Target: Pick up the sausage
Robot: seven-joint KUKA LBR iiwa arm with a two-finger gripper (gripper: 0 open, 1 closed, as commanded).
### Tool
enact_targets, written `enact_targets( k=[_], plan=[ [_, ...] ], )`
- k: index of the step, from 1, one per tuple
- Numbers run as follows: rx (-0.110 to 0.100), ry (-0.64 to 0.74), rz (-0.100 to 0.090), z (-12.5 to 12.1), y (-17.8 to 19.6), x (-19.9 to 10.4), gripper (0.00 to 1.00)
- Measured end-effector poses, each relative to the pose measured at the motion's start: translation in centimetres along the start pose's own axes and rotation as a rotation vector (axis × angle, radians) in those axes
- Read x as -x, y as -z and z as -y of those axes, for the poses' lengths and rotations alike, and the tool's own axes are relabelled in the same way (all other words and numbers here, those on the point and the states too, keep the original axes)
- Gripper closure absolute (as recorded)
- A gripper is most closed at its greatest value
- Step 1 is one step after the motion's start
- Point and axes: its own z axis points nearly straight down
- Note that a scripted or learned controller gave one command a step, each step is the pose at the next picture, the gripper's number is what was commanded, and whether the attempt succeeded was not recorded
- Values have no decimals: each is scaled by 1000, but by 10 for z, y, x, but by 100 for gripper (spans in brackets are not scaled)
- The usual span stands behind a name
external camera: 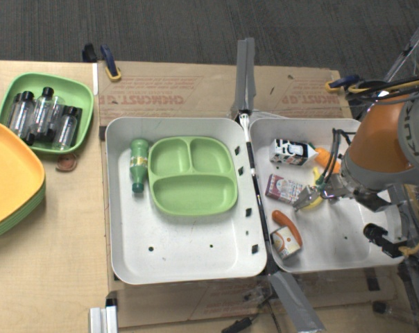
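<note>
Camera view has the sausage (284, 220) lying touching a small can (287, 242), while the gripper (311, 198) hovers nearby, can't tell its state. It'll probably snag the can instead.

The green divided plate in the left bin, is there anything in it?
The green divided plate shows three bare compartments. A green bottle lies beside it, on the bin floor. Whatever is beneath the plate is covered.
</note>
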Motion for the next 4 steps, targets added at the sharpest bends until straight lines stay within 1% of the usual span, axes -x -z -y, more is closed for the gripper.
enact_targets(
  k=[1,2,3,4],
  plan=[
    [0,35,0,-33,0,14,0],
    [1,-125,2,-50,1,20,0],
    [0,-123,3,-50,10,21,100],
    [0,-161,1,-55,0,31,100]
  ],
)
